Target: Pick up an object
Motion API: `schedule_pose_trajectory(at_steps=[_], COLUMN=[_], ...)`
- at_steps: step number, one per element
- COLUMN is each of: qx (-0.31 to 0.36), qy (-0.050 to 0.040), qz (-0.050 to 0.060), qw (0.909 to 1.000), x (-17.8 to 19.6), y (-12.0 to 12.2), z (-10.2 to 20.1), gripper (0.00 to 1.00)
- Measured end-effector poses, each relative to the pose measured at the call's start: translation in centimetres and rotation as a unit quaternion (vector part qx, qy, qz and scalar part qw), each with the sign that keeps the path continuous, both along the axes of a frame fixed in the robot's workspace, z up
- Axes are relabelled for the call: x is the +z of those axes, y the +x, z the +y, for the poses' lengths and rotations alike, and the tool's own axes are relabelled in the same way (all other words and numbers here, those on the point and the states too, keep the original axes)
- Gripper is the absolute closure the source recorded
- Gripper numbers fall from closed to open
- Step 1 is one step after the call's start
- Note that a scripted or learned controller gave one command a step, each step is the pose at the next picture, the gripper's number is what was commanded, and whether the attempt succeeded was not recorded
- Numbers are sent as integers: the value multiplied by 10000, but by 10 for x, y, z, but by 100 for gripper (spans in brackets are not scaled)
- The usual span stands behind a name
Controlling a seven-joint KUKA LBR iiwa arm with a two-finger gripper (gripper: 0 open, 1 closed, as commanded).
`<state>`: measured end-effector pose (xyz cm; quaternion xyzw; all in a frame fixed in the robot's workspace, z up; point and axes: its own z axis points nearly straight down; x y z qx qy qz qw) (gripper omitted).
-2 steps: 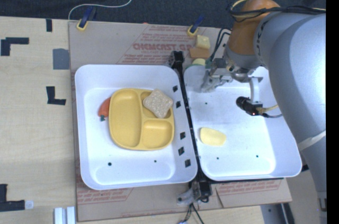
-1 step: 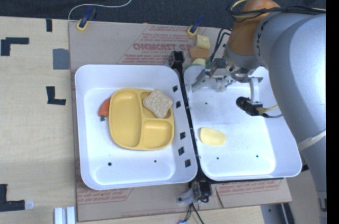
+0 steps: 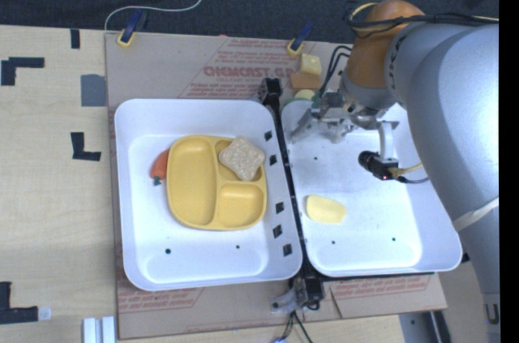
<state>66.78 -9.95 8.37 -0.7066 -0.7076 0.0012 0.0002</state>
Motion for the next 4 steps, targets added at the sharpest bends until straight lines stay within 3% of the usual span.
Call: schedule_pose_trajectory(at_steps=[1,2,3,4], qx=[5,4,-4,-16], qy=[-1,-3,-4,-27], qz=[-1,1,6,-98], qw=[10000,10000,10000,9999], x=[10,10,0,159], y=[0,0,0,3], z=[0,0,1,-48], gripper=[100,0,0,0])
